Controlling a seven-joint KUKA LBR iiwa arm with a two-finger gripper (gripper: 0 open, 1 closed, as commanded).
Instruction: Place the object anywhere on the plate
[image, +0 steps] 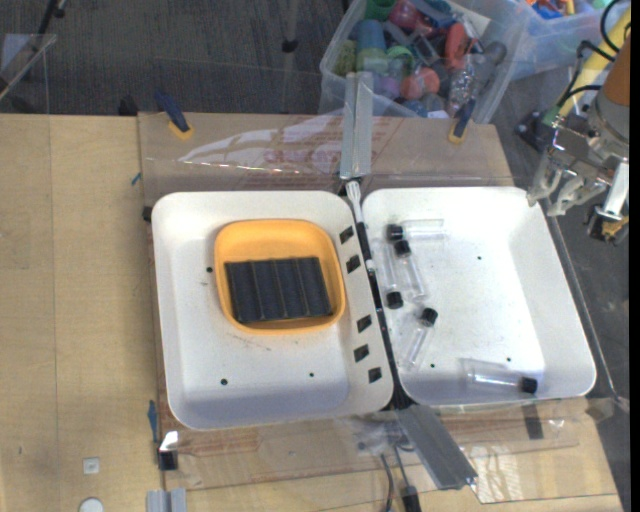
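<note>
Jaws state indeterminate; your clear vial (497, 377) looks light, slick and roll-prone, so grip mid-barrel before the plate (225, 245).

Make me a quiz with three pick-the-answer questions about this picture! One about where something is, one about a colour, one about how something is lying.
1. Where is the plate?
A. left bin
B. right bin
C. on the bench

2. What colour is the plate?
A. blue
B. orange
C. green

3. How are the tubes in the right bin?
A. standing up
B. stacked on the plate
C. lying down

Answers: 1 A, the plate sits inside the left bin. 2 B, its rim is orange around a dark ridged insert. 3 C, each clear tube lies flat on the bin floor.
</note>
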